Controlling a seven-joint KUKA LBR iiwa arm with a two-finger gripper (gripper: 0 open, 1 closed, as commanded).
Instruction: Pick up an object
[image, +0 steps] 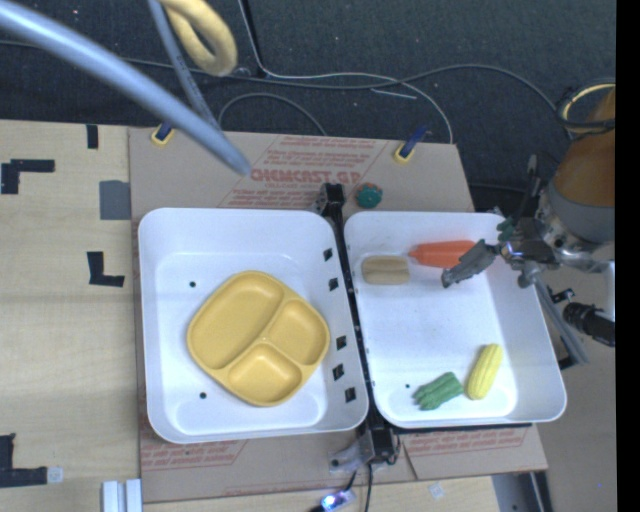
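Objects for picking lay in the right bin (530, 330): an orange carrot (443, 252) near the far wall, a tan bread roll (385, 270) just beside its left end, and, near the front right corner, a yellow corn cob (484, 371) with a green vegetable (438, 390) next to it. The carrot was long and smooth, and the roll was oval and matte. The corn had a bumpy surface and stood slanted, and the green piece looked ribbed. The gripper (468, 266) hung over the far right part of this bin, with its dark fingers pointed left toward the right end of the carrot. Nothing was seen between the fingers, and whether they were apart or closed could not be told. The arm (585, 195) reached in over the right wall of the bin.

The left bin (160, 330) held a yellow plastic plate (258, 337) with three compartments, smooth and rounded. Both bins were shallow, white and glossy, and black clips joined them along the middle. They rested on brown cardboard (300, 170) with red print, on a pale wooden bench (60, 330). A small teal thing (369, 195) sat on the cardboard behind the bins. Dark carpet (450, 50) with thin cables lay beyond.
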